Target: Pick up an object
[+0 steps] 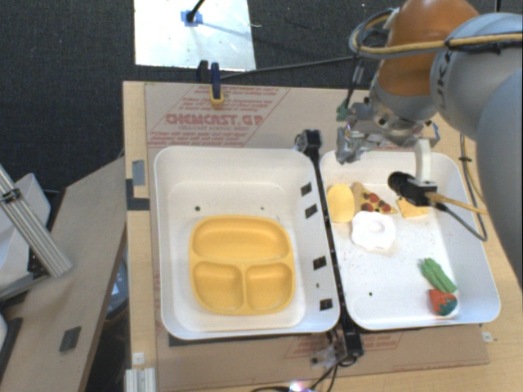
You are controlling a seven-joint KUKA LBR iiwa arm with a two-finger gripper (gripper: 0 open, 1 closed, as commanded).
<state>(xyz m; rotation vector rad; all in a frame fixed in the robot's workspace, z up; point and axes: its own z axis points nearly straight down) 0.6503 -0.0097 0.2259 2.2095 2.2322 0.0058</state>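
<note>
At the near corner of the right bin (pixel 470 300) a toy carrot (pixel 440 288) is seen; farther in, a white fried egg (pixel 373 231) and yellow pieces lie untouched. Beyond them the gripper (pixel 350 147) hangs above the far rim, nothing seen held; nothing has been lifted.

I see two white bins (pixel 245 160); left one holds a yellow divided tray (pixel 242 264). Right bin: pale yellow piece (pixel 341 202), white fried-egg shape (pixel 373 231), green-and-red vegetable toy (pixel 440 287). Arm (pixel 482 72) is grey with an orange band (pixel 426 35). Bench board (pixel 237 113) is tan with red lettering.
</note>
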